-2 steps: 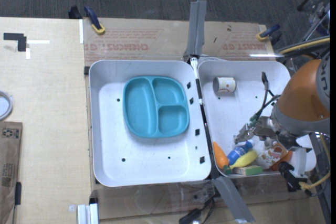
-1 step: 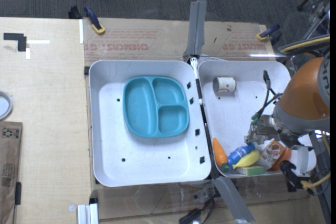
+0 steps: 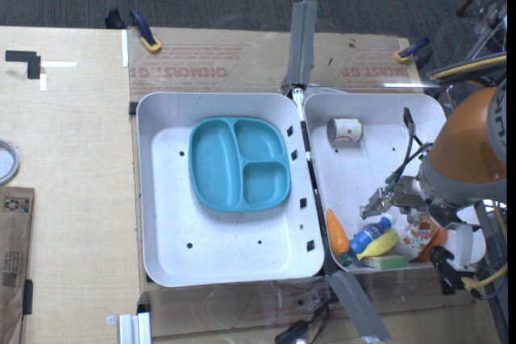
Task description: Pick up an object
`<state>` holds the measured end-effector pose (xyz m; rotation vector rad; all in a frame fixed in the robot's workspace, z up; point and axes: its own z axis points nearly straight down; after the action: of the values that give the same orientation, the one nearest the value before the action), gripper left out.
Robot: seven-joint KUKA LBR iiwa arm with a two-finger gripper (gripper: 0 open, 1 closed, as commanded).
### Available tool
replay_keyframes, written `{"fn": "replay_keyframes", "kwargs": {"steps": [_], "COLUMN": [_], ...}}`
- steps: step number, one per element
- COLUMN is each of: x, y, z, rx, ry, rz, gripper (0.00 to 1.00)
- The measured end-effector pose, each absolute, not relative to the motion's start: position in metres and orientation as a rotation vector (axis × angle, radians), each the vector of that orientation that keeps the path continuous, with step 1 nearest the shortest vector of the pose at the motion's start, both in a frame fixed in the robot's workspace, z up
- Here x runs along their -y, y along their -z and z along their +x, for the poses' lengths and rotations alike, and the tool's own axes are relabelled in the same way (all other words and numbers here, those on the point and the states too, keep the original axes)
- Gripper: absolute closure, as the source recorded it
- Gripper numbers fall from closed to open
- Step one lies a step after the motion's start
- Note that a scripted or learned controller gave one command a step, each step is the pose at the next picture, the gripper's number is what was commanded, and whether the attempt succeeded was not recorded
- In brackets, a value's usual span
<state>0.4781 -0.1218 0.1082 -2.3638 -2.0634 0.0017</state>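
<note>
At the near edge of the right-hand shallow white bin (image 3: 419,113) lies a small heap of toys: an orange carrot-shaped piece (image 3: 336,230) standing against the near-left wall, a blue plastic bottle with a white cap (image 3: 370,234) beside it, a yellow banana-like piece (image 3: 380,245) touching the bottle, and a flat pale-green block (image 3: 387,262) at the very rim. Some red-and-white pieces (image 3: 419,236) sit just to their right, too muddled to name.

Just above that heap hangs the pincer (image 3: 380,204), a metallic tip at the end of the grey arm with its orange band (image 3: 472,142), which comes in from the right. Whether its fingers are spread or closed I cannot tell; nothing can be seen gripped between them.

Judging by this, the work is at the approach stage: the tip is low over the heap, nearest the blue bottle, and no object is lifted yet. The next move would call for a descent onto one piece, with care that the neighbours crowding against it do not block the fingers or get dragged along.

Farther back in the same bin a short white cylinder like a small cup on its side (image 3: 345,130) lies well apart from the heap, an easier, lone target.

In the left white bin (image 3: 153,189) rests a teal divided plastic plate (image 3: 239,163). Beyond both bins the wooden bench (image 3: 64,109) carries a cardboard sheet (image 3: 242,64).
</note>
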Motion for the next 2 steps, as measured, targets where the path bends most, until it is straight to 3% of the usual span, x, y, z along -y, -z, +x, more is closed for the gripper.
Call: {"fn": "replay_keyframes", "kwargs": {"steps": [1, 2], "x": [0.1048, 0.1054], "y": [-0.0908, -0.0995], "z": [0.4771, 0.4776], "rx": [2.106, 2.103], "ry": [-0.002, -0.002], "rz": [-2.328, -2.331], "gripper": [0.00, 1.00]}}
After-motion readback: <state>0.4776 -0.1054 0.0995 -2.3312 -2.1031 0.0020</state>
